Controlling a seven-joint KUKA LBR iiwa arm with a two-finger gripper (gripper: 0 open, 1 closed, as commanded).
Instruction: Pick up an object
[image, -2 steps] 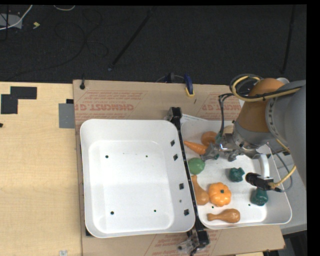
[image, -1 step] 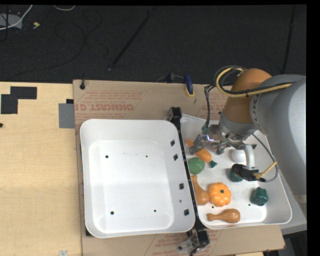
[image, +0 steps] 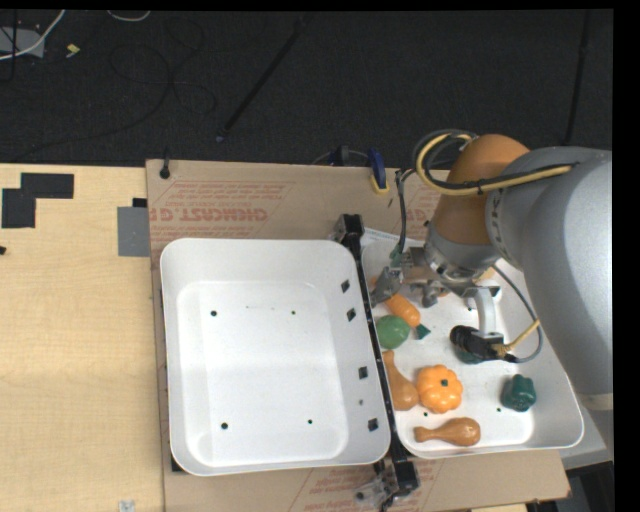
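Gripper (image: 413, 283) of the grey arm (image: 560, 230), lowered over the upper-left corner of the right bin (image: 574, 436); the arm enters from the right, its orange band (image: 482, 172) above the wrist. At this slant the wrist hides the working end, so it cannot be told whether the gripper is open or closed, and nothing can be seen held in it.

Orange piece (image: 404, 308), probably a toy carrot, lying tilted on the bin floor just below and left of the gripper, close to it; contact cannot be made out. Green round object (image: 391, 333) touching the lower end of the orange piece, against the bin's left wall. Small teal fragment (image: 423, 331) just right of the green object.

Toy pumpkin (image: 440, 388) near the middle of the bin. Orange-brown elongated piece (image: 401, 388) just left of the pumpkin, along the left wall. Tan drumstick-shaped piece (image: 449, 432) below the pumpkin, near the front rim. Dark green object (image: 518, 393) well right of the pumpkin, apart from the other items.

Left bin (image: 260, 350) beside the right one, the two rims meeting along a row of black clips (image: 362, 372). Both bins rest on a cardboard sheet (image: 250, 205) laid on the pale bench (image: 70, 350).
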